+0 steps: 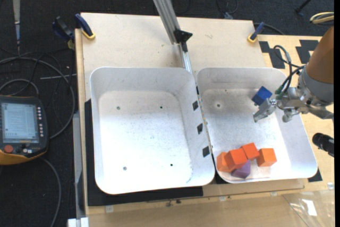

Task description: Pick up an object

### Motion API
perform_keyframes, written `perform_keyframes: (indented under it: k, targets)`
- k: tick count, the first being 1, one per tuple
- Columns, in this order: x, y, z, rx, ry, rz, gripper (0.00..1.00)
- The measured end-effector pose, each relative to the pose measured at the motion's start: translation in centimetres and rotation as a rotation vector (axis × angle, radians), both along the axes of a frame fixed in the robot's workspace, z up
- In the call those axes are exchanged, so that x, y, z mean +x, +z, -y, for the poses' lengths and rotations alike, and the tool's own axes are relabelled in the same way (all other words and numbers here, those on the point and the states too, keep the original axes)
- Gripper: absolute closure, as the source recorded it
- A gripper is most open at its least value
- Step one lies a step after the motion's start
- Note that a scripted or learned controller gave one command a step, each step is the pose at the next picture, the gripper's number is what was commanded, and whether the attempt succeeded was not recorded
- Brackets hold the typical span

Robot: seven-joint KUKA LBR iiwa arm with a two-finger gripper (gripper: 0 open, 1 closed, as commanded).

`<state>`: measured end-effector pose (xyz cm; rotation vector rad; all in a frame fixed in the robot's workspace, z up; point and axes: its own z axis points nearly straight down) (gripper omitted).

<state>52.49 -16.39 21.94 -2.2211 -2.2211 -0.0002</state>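
Note:
My gripper (273,114) hangs over the right bin (223,82), reaching in from the right, and it is open. One grey finger (261,112) points left and the other sits nearer the wrist. A small blue block (261,95) lies just behind the left finger, beside it rather than between the two. At the bin's front edge lie an orange block (267,157), a cluster of orange-red blocks (237,157) and a purple block (242,169).
The left bin (106,82) sits beside the right one, sharing a raised middle rim. A slanted metal pole (164,2) crosses the back of the bench. Clamps grip the bench's far corners. A teach pendant (20,127) lies on the floor at left.

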Motion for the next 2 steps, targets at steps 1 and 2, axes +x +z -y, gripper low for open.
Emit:
perform_keyframes:
  k: [1,2]
  targets:
    - [4.6,-11.4,5.6,-0.001,0.002,0.002,0.00]
    - [10.6,-12.4,6.0,-0.002,0.005,0.005,0.00]
